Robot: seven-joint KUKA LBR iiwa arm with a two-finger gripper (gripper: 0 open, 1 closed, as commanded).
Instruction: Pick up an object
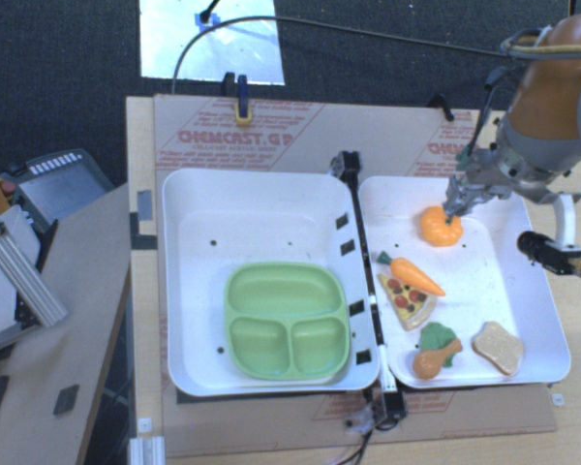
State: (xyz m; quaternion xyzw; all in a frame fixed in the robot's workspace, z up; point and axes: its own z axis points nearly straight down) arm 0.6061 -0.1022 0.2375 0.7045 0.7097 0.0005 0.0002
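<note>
An orange toy fruit (439, 229) lies at the back of the right bin (523, 289). My gripper (454, 210) hangs right over its upper right side, fingertips touching or nearly touching it. In front of it lie a toy carrot (413, 275), a pizza slice (408, 303), a drumstick with a green piece (436, 349) and a slice of bread (498, 347).
The left bin (189, 260) holds a green divided plate (286, 320) toward its front. A black divider with clips (358, 260) runs between the two bins. The arm comes in from the right above the right bin's back corner.
</note>
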